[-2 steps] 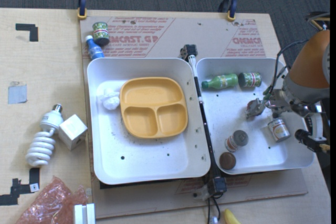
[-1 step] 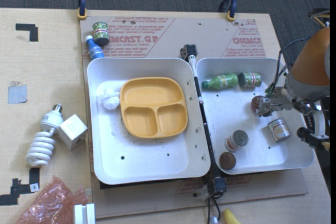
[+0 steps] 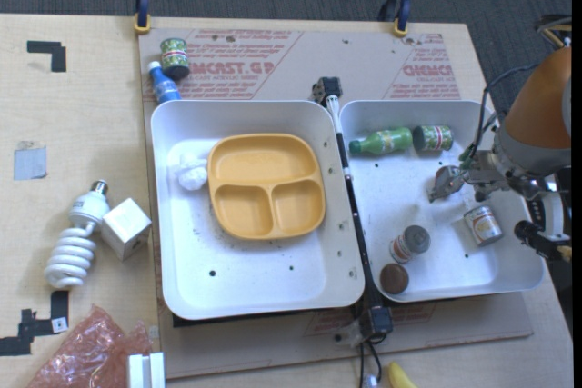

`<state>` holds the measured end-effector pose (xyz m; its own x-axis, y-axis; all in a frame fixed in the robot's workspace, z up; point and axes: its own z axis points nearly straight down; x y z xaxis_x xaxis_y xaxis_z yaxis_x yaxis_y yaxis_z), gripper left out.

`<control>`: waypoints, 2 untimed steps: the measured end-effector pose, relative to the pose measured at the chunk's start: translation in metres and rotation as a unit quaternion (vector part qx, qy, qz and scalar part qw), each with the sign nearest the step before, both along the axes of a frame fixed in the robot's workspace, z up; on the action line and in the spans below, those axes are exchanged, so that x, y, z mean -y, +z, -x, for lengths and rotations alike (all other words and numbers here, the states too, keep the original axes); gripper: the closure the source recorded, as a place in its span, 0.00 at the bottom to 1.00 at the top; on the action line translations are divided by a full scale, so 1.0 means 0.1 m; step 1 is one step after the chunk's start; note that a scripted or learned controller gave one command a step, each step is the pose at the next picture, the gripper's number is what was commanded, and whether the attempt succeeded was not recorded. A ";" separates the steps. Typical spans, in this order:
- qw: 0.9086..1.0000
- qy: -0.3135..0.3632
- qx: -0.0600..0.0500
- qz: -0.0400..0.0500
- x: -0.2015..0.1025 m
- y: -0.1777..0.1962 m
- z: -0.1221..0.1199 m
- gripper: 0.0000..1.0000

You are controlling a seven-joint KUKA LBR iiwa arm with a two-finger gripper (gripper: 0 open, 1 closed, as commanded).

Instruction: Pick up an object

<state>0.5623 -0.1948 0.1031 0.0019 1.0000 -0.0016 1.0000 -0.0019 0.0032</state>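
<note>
Where the grey arm with its orange band comes in at the right edge of the frame, we see the gripper (image 3: pixel 447 184) low over the right bin (image 3: pixel 509 273), its dull metal fingers angled toward the bin floor; whether they are parted or closed we cannot tell, and nothing shows between them.

Just right of it and a little lower, a small silvery can (image 3: pixel 482 224) lies tilted on the smooth white plastic, its label too small to read. Lower left of the gripper, a short jar with a grey round lid (image 3: pixel 411 243) stands beside a brown disc-shaped object (image 3: pixel 394 278). Toward the bin's upper wall, a glossy green bottle (image 3: pixel 380 142) lies on its side, end to end with a green-labelled can (image 3: pixel 433 138).

In the left bin (image 3: pixel 182 277), a yellow-orange tray with three moulded compartments (image 3: pixel 267 184) sits near the middle, with a soft white lump (image 3: pixel 191 174) touching its left edge.

The brown board (image 3: pixel 273 59) under the bins carries faded red print that we read as "CHEMCAST G.P". At its upper left stand a green-labelled can (image 3: pixel 174 54) and a blue cap (image 3: pixel 164 86). At the frame's left, a spiral white bulb (image 3: pixel 75 243) lies against a white cube (image 3: pixel 125 225).
</note>
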 end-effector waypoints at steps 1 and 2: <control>1.000 0.000 -0.002 -0.001 -0.47 -0.11 0.72 0.00; 1.000 -0.001 0.000 -0.001 -0.47 -0.01 0.70 1.00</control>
